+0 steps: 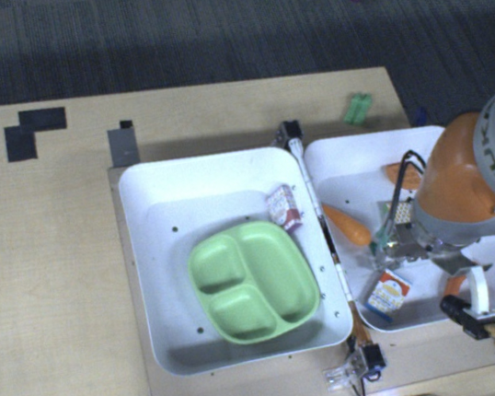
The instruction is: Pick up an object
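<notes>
From above, the arm's gripper (388, 252) hangs low in the right bin (340, 164), whether wide or narrow I cannot tell, just above a small orange-and-white packet (387, 295), beside an orange carrot (348, 226).

1. A single fixed camera looks down from above the pale wooden bench (49, 298), tilted slightly so the dark grey carpeted floor (201, 22) fills the top strip of the frame.
2. The view sits at middle distance: the shallow white left-hand bin (151, 208) and the shallow white right-hand bin (344, 163) lie side by side, right of centre, both seen nearly whole.
3. The grey arm with its orange band (469, 185) enters from the right edge and covers part of the right-hand bin.
4. The bench's left half stretches bare toward the left edge.
</notes>
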{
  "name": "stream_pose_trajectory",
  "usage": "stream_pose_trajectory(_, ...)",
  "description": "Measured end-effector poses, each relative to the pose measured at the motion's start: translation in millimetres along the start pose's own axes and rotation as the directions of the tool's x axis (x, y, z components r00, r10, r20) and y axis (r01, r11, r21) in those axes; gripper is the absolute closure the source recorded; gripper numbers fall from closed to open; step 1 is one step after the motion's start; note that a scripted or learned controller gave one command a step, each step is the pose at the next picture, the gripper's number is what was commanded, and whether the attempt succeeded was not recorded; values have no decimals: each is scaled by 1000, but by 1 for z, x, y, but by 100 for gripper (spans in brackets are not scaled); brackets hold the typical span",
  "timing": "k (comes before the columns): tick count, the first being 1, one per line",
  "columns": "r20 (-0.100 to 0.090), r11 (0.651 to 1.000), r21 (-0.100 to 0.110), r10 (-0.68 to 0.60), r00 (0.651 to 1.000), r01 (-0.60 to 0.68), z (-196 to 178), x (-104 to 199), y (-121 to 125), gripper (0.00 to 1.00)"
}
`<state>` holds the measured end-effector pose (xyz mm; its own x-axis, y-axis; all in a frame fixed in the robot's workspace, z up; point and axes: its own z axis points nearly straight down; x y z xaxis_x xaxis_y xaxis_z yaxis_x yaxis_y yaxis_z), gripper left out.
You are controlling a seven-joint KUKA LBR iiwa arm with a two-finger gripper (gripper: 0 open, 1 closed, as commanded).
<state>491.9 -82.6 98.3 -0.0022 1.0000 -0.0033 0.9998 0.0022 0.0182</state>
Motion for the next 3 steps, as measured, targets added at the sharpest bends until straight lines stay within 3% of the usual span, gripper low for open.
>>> stream_pose_trajectory(1,-4,1000,13,-3,1000,3,-108,29,74,100)
stream_pose_trajectory(2,-3,1000,15,-3,1000,3,-107,29,74,0)
stream_pose_trajectory(3,-2,1000,12,-3,1000,3,15,-6,143,0)
